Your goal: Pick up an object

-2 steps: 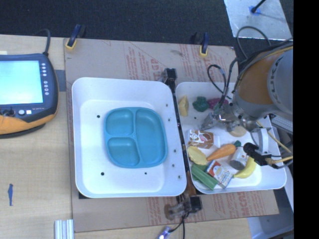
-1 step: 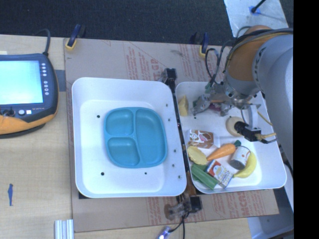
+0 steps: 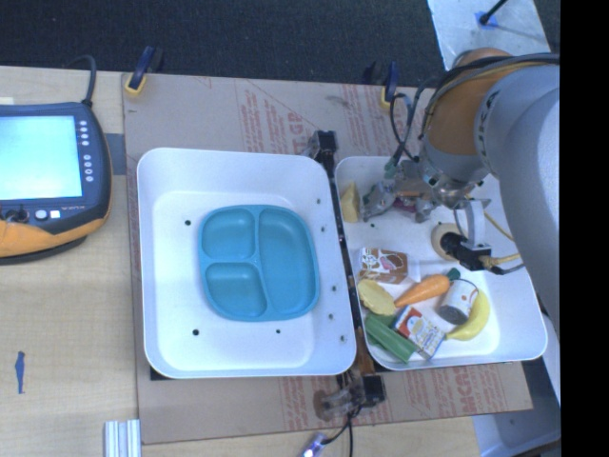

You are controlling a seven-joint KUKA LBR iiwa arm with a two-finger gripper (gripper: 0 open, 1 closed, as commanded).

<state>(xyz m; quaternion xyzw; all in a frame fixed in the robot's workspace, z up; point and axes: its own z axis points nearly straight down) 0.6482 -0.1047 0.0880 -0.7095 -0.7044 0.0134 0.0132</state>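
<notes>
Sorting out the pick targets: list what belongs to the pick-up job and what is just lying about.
Belongs to the job:
gripper
right bin
carrot
banana
snack packet
green vegetable
small carton

Just lying about:
left bin
blue divided plate
control pendant
blue clamps

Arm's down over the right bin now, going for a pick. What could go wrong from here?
1. The tool sits at the far end of the right bin, close to the wedge-shaped yellow piece and the bin wall, so it may clip the wall or close on nothing.
2. The carrot, banana, green item and small carton lie packed together; a pick there might drag neighbours.
3. The cable looping beside the wrist could snag.
</notes>
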